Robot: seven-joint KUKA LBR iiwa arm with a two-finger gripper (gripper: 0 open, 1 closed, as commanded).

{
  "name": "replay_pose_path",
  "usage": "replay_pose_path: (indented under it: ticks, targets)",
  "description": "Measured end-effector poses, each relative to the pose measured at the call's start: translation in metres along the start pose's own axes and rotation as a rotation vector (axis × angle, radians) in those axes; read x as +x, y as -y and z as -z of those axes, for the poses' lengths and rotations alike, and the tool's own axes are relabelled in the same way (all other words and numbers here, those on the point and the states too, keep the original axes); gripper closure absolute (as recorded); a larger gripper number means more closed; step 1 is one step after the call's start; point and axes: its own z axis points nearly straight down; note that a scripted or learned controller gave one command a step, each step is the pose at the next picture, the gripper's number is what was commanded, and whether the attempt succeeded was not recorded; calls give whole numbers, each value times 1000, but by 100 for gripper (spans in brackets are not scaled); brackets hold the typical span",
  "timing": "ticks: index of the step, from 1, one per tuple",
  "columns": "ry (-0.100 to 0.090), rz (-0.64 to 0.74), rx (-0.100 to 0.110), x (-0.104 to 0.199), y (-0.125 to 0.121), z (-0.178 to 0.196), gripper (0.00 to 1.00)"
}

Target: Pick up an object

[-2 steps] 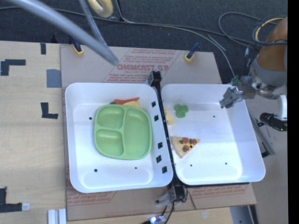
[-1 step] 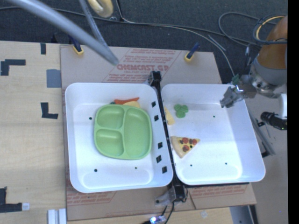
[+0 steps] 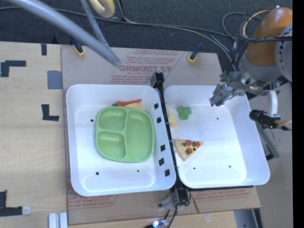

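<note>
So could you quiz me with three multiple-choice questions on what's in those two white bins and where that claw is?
1. Where does the green divided plate lie?
A. left bin
B. right bin
C. on the cardboard

2. What colour is the small lumpy piece near the divider?
A. red
B. green
C. blue

3. How does the gripper stand?
A. resting on the pizza slice
B. pressed into the plate
C. over the right bin's far edge, apart from the pizza slice

Key: 1 A, it fills the left bin. 2 B, plainly green. 3 C, white floor separates them.

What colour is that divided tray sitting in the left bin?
Light green, all over. The divided tray shows clearly in the camera view, lying in the left bin.
</note>
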Motion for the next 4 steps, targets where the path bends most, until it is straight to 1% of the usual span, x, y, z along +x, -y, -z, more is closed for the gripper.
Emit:
replay_pose_path:
  ticks: [1,2,3,4]
  targets:
    - [0,1,1,64,-11,-3,100]
    - [1,-1,3,111,-16,-10,100]
    - [0,1,1,168,-15,-1,100]
    - [0,0,0,218,-35,7,100]
